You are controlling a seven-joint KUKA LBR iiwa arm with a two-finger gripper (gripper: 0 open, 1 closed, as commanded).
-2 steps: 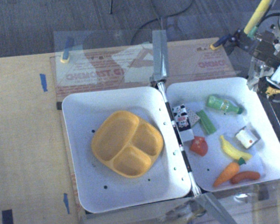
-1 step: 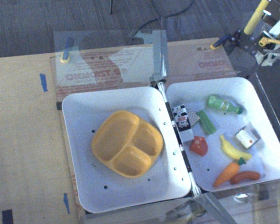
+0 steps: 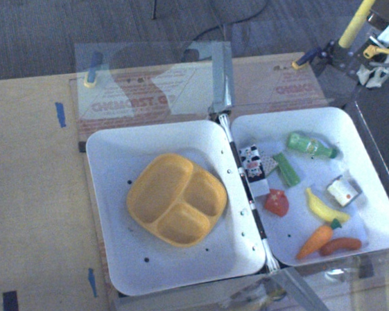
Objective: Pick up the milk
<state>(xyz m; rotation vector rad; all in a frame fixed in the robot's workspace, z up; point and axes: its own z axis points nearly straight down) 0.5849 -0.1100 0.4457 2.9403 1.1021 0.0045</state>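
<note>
The milk [image 3: 253, 169] is a small carton with black and white cow patches. It lies on its side in the right bin [image 3: 370, 166], tight against that bin's left wall, long axis running front to back. A green flat piece [image 3: 286, 170] lies just to its right and a red strawberry [image 3: 277, 202] sits near its front end.
The right bin also holds a green bottle [image 3: 310, 146], a banana [image 3: 324, 207], a small white box [image 3: 342, 191], a carrot [image 3: 316, 240] and a red sausage [image 3: 341, 245]. A yellow divided plate [image 3: 176, 198] sits in the left bin [image 3: 108, 196]. Clamps and a yellow rod [image 3: 360, 17] stand at the far right.
</note>
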